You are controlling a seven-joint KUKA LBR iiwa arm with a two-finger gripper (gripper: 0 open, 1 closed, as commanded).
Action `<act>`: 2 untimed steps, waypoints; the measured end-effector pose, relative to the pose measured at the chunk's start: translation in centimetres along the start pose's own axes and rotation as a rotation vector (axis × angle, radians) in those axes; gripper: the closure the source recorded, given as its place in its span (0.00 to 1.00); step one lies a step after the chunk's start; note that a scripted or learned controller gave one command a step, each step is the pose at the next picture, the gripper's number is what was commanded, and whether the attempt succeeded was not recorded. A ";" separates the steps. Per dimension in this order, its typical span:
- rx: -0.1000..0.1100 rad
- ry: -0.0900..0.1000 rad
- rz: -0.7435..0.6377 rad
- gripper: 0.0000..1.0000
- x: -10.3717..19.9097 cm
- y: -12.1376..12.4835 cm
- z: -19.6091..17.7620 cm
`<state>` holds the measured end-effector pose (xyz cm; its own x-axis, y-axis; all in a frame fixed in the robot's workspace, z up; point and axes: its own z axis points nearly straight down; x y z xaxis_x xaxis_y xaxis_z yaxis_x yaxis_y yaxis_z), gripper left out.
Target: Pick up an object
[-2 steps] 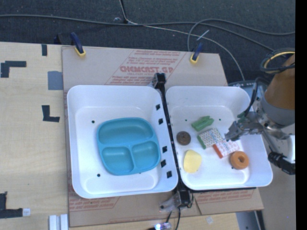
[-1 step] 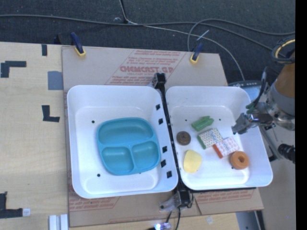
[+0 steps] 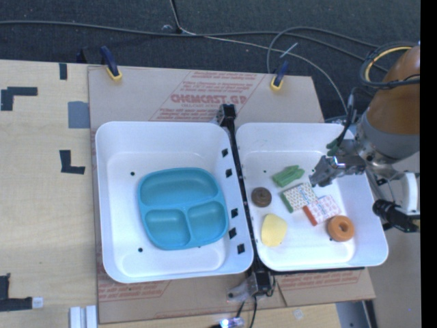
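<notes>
- Two shallow white bins sit side by side on the counter (image 3: 41,183) in the camera view, and the risk comes from how crowded the right bin (image 3: 362,255) is: its pieces lie close together, so a descent that lands slightly off could pinch two at once or shove one aside instead of lifting it.
- Gripper (image 3: 326,171) hovers over the right bin's upper middle, just above the patterned card (image 3: 300,197); whether it is spread or closed cannot be told at this slant, and nothing can be seen held in it.
- Flat things look hardest to lift: the patterned card and the small red piece (image 3: 311,216) touching it lie low against the bin floor, so a grasp may well slide over them.
- Green block (image 3: 287,176) lies just left of the gripper, near enough to be knocked in a careless drop.
- Rounder candidates look easier: the yellow lump (image 3: 274,230) at the lower left, the brown disc (image 3: 261,197) just above it, and the orange doughnut (image 3: 340,227) at the lower right, which sits near the wall and could roll away.
- Left bin (image 3: 109,142) holds a single blue divided tray (image 3: 183,207), lying flat and well apart from the arm.
</notes>
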<state>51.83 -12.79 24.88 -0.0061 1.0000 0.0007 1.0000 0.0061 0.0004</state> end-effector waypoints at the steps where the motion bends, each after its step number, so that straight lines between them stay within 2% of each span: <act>1: 0.001 0.000 0.000 1.00 4.5 0.6 0.1; 2: 0.002 0.000 -0.001 1.00 10.7 1.7 0.8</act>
<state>53.48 -2.10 24.13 -0.0067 1.0000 0.0005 1.0000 0.0067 -0.0019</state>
